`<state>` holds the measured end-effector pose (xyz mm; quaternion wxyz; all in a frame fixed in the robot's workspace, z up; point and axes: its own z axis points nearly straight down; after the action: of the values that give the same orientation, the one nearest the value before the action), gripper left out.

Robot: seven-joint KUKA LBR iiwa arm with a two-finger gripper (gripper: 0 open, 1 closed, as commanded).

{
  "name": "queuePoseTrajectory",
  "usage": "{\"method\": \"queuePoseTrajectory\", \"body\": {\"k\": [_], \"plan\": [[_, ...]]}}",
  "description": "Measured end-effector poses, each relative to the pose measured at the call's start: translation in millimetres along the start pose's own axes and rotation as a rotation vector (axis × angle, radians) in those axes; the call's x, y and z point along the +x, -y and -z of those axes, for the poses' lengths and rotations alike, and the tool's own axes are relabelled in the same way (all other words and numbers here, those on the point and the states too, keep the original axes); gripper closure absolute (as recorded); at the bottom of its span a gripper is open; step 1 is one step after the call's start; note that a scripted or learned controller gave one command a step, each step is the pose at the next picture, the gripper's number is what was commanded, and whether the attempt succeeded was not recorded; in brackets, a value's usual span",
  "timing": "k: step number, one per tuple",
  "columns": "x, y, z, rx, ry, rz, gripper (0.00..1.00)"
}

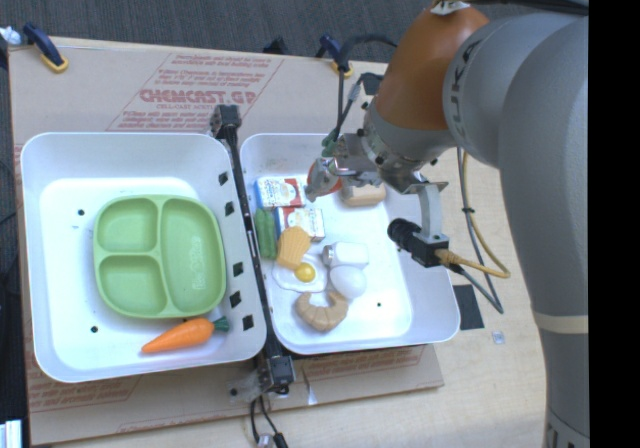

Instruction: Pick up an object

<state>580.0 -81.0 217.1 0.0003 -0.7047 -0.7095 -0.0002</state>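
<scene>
Two bins (pixel 40 266): left holds green plate (pixel 160 256), carrot (pixel 180 335); right, food toys; jaws' state unclear.

Toy foods crowd the right bin (pixel 428 311), clustered just below and to the left of the gripper (pixel 322 179): a small milk carton (pixel 279 192) lying flat right beside it, a green pod (pixel 265 233) along the divider, and a yellow cheese wedge (pixel 293 247) tilted against a white card. Farther below lie a fried egg (pixel 301 275), a white egg (pixel 348 281), and a curled croissant (pixel 321 310), while a tan bread piece (pixel 363 195) rests just to the gripper's right.
</scene>
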Motion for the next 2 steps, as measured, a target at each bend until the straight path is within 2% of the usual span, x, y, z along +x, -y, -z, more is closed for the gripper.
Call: {"method": "queuePoseTrajectory", "body": {"k": [1, 2], "plan": [[65.1, 77.8, 8.6, 0.004, 0.001, 0.002, 1.00], [64.9, 77.1, 18.8, 0.004, 0.001, 0.005, 1.00]]}}
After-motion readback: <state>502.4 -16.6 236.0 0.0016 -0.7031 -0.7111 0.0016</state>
